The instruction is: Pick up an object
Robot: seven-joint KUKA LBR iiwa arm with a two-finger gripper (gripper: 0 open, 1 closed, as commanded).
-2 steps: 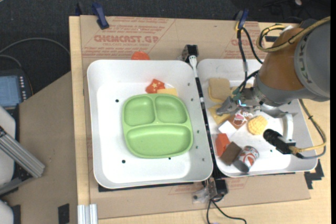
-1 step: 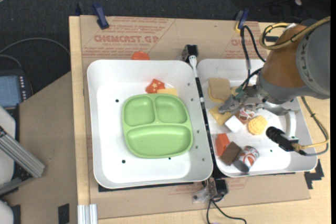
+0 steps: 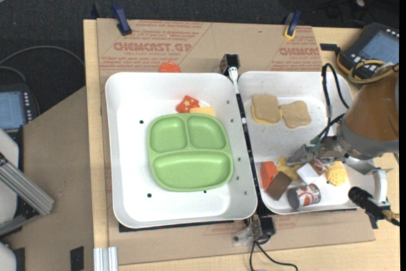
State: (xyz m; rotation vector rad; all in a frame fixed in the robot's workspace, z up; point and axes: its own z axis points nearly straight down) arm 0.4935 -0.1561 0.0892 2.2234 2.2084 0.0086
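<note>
Two white bins sit side by side on the bench. The left bin (image 3: 127, 136) holds a green divided plate (image 3: 189, 152) near its middle, with a small red piece (image 3: 187, 104) and a pale yellow piece (image 3: 204, 112) just beyond the plate's far edge. The right bin (image 3: 279, 80) has two tan slices of bread (image 3: 266, 108) lying next to each other toward its far side, well apart from a cluster of objects in its near corner: a red-orange piece (image 3: 269, 170), a brown block (image 3: 278, 184) touching it, a red and white can (image 3: 305, 195) lying on its side, and a yellow bumpy piece (image 3: 337, 174). The arm (image 3: 374, 117) reaches in from the right, and its gripper (image 3: 312, 155) is down in the right bin, right over that cluster and touching or nearly touching the objects there. Whether the gripper is open, closed or gripping anything cannot be told from this view, since the tip blends into the pile.
</note>
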